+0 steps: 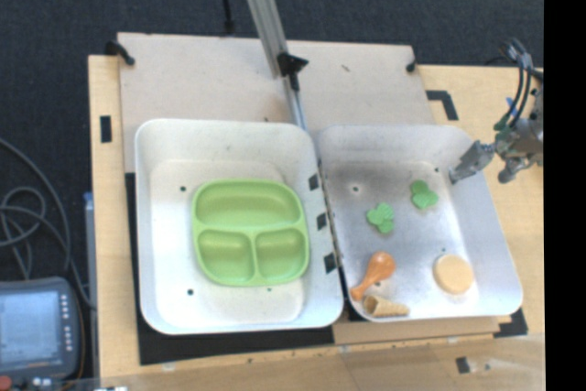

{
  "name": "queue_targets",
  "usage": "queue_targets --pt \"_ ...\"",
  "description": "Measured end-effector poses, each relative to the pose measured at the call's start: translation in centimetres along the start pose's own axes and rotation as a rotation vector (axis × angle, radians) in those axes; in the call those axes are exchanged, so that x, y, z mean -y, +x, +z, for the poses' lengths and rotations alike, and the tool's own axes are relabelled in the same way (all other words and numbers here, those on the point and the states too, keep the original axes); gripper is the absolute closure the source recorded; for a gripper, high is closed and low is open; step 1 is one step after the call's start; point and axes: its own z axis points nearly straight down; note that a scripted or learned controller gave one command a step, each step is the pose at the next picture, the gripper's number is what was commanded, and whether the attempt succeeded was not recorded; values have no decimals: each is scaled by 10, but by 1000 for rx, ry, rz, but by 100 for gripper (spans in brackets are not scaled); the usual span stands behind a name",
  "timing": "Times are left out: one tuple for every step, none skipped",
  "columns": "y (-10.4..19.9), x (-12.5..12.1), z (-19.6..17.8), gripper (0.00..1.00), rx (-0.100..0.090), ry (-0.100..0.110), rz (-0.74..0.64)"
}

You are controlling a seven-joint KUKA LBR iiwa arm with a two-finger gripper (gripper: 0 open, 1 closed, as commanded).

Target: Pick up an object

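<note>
The gripper point(469, 162), its opening impossible to judge and nothing visibly held, sits over the right bin's point(476, 224) upper right; the nearest green piece point(423, 195) lies toward eight o'clock.

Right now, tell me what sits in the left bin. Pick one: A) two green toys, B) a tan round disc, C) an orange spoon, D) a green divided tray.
D: the green divided tray lies in the left bin, while the small toys lie in the right bin.
</note>
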Motion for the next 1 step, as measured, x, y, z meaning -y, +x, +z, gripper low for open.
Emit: queue_targets --pt "0 0 0 0 0 0 0"
